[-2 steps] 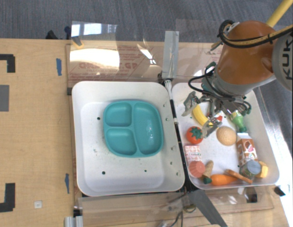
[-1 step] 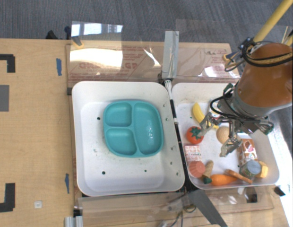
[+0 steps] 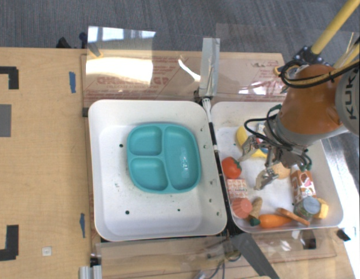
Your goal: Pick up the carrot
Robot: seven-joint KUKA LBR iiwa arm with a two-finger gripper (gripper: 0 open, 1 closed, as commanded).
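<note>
The carrot [image 3: 274, 220] is orange with a green stub end and lies flat along the front wall of the right bin [image 3: 334, 211]. My gripper [image 3: 259, 164] hangs over the middle of that bin, behind the carrot and well apart from it. Its fingers stand open with nothing between them. The orange wrist band and the grey arm cover the back right part of the bin.
Around the carrot lie a red tomato [image 3: 231, 167], a yellow piece [image 3: 248, 136], a small pink-labelled packet [image 3: 236, 186], a red round piece [image 3: 242, 207] and a labelled bottle [image 3: 305, 192]. The left bin [image 3: 104, 173] holds a teal divided plate [image 3: 164, 157].
</note>
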